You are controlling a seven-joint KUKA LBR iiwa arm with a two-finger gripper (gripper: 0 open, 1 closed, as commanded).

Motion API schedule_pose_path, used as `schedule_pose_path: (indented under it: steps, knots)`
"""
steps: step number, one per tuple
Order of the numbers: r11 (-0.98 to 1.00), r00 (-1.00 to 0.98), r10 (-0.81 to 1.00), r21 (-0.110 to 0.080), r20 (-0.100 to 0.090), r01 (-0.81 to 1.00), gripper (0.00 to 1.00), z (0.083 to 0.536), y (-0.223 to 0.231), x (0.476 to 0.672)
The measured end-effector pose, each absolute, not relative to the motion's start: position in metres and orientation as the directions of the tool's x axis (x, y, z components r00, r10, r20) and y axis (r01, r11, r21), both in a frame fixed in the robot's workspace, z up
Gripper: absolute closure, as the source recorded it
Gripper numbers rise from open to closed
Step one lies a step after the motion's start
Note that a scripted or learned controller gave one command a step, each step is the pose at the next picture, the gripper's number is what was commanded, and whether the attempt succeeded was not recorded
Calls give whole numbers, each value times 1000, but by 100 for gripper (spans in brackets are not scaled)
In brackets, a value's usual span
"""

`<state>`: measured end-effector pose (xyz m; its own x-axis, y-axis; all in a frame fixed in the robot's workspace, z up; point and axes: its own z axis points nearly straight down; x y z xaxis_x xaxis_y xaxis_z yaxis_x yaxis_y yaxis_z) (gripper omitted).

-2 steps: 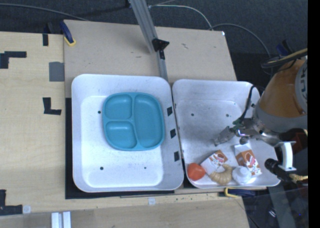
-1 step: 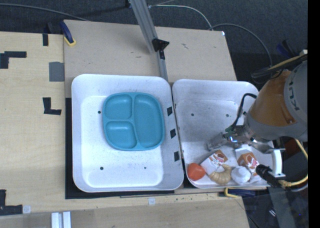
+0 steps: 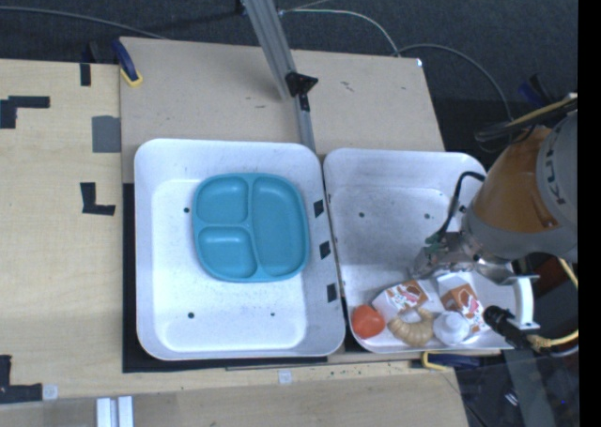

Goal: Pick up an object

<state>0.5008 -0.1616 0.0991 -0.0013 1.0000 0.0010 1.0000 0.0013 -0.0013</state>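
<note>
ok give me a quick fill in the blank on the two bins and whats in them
1. The divided plate in the left bin is coloured ____.
2. That plate has ____ compartments.
3. The round red-orange item lies in the ____ bin.
4. The gripper is over the ____ bin.

Missing words: blue; three; right; right
</note>
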Motion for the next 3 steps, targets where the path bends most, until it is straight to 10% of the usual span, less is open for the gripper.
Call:
schedule_pose_path:
  steps: [3]
  knots:
    - [2, -2, 1000, 4, -1, 1000, 100, 248, -156, 508]
